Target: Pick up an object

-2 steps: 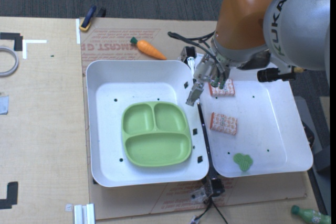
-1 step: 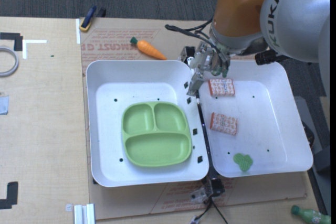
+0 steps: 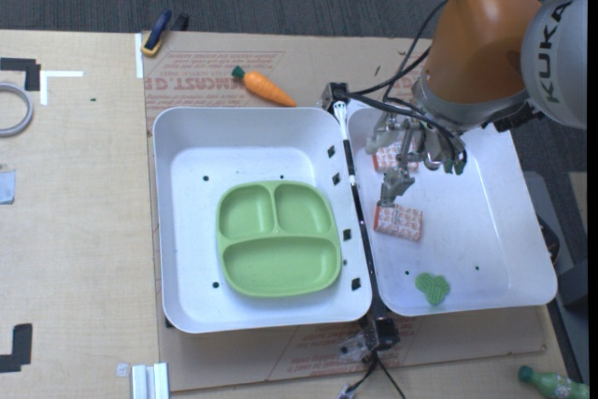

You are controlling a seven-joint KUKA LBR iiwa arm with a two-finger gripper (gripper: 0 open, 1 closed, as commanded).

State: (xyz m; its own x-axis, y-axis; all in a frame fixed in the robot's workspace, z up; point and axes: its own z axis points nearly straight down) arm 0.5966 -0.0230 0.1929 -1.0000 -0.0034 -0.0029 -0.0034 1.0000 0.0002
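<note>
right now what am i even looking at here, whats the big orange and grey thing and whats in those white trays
The big grey and orange thing is a robot arm, reaching in from the right. One camera fixed above the bench looks down on it at a slant. At the arm's tip is a two-finger gripper, hanging over the right white bin. I cannot tell whether it holds anything. Just below it lies a small red and white packet, and nearer the front a small green toy. The left white bin holds a green divided plate. Behind the bins, a toy carrot lies on the cardboard.
</note>
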